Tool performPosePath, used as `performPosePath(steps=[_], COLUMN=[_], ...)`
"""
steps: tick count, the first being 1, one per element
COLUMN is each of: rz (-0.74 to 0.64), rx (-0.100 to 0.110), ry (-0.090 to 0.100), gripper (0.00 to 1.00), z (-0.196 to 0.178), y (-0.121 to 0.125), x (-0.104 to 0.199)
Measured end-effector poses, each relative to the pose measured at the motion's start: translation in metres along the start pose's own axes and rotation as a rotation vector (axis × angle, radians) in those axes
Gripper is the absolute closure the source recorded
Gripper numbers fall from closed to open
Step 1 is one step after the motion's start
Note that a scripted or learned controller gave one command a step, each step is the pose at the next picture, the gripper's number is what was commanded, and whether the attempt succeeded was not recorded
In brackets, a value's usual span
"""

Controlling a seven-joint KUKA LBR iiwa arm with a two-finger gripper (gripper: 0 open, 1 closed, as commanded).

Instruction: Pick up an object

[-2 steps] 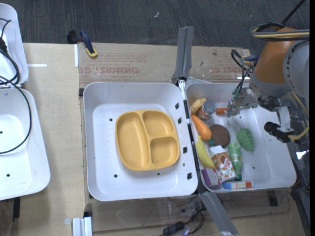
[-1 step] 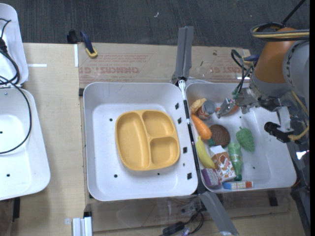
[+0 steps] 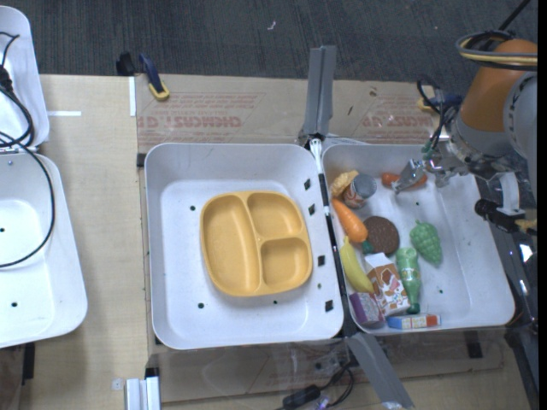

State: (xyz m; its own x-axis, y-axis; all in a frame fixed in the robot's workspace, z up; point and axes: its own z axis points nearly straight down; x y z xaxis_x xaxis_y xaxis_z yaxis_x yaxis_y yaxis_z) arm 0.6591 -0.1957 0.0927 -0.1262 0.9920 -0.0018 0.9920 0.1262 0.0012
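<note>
right bin (image 3: 479, 229): hand (image 3: 412, 178) hovers just beside small orange item (image 3: 391, 178).

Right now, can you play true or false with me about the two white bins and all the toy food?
1. The yellow divided plate lies in the left bin. True.
2. The plate has five compartments. False: it has three.
3. The toy carrot lies in the right bin, near its left wall. True.
4. The banana sits on the plate. False: it is in the right bin, below the carrot.
5. The tool is over the left bin. False: it is over the upper part of the right bin.
6. The brown round piece lies next to the carrot. True.
</note>
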Motion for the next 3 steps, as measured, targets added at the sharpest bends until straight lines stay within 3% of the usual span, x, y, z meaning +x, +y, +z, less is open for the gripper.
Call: performPosePath(steps=[1,2,3], rz=[-0.004,-0.005,-0.006], rx=[-0.001,-0.001,-0.004], ry=[-0.003,-0.003,-0.006], gripper=[1.00,0.00,1.00], z=[-0.010,-0.010,-0.021], y=[0.001,0.001,0.002], x=[0.000,0.000,0.000])
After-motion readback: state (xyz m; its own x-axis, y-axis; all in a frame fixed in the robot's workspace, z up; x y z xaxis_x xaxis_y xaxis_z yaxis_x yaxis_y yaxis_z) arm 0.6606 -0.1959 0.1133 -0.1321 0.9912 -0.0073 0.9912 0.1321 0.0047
